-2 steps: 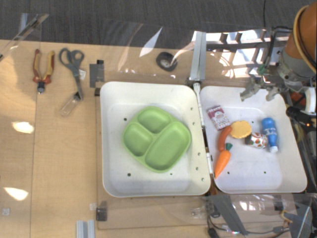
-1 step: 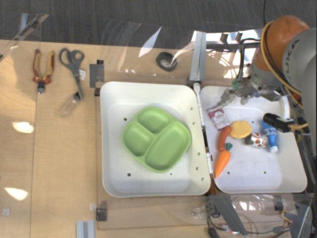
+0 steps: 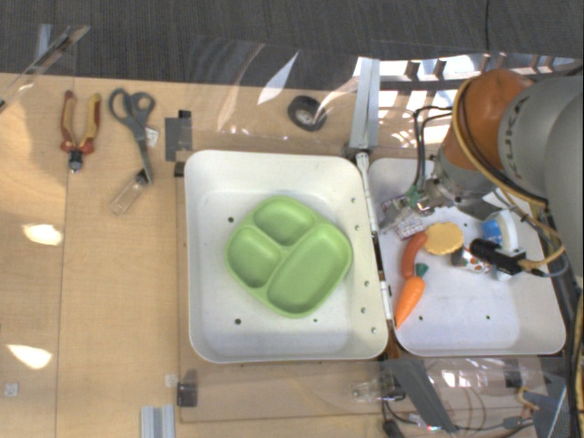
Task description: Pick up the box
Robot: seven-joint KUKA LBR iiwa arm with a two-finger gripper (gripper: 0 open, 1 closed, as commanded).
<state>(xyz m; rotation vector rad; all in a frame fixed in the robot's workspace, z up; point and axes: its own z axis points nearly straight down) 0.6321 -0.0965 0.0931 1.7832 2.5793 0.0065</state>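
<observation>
I have the arm (image 3: 511, 135) low over the right bin (image 3: 484, 336) because the box (image 3: 408, 210) lies at its upper left beside the carrot (image 3: 410, 297); gripper (image 3: 427, 192) state I cannot tell.

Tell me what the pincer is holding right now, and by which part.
Cannot be told: the arm hangs over the right bin and covers the pincer and whatever lies beneath it.

A wooden bench (image 3: 91, 290) is seen across the frame, with two white bins set on it: the left bin (image 3: 210, 327) at centre and the right bin (image 3: 474, 331) at lower right. Pliers (image 3: 76, 128) and scissors (image 3: 136, 124) are laid at upper left, and a tape roll (image 3: 307, 111) is placed at upper centre.
</observation>
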